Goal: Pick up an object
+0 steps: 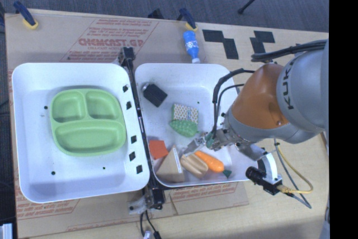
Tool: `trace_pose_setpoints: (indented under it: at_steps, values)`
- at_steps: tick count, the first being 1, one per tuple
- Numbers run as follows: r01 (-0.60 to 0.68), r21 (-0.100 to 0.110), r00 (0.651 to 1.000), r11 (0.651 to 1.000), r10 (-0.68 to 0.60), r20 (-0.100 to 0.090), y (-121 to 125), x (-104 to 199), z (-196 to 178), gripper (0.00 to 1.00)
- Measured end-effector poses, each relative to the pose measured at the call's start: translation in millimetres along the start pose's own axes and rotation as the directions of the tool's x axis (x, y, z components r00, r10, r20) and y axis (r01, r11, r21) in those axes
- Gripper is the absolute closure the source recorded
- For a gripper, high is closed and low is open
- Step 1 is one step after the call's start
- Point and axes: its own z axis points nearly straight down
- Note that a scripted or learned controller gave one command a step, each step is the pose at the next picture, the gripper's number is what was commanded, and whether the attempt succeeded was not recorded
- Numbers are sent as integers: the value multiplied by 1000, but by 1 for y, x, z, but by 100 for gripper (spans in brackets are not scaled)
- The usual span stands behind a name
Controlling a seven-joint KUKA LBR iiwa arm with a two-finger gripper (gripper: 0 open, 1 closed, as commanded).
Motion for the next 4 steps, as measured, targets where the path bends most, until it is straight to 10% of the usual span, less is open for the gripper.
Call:
trace_pose_setpoints:
  at_steps: [1,2,3,4]
  values:
    - [282,-2,959,959,-282,1,7,24,28,0]
    - [582,-1,813,813,-582,1,8,30,28,0]
    - [694,-2,720,720,-694,6,114,34,27,0]
    - [952,2,306,306,-952,8,125,32,27,0]
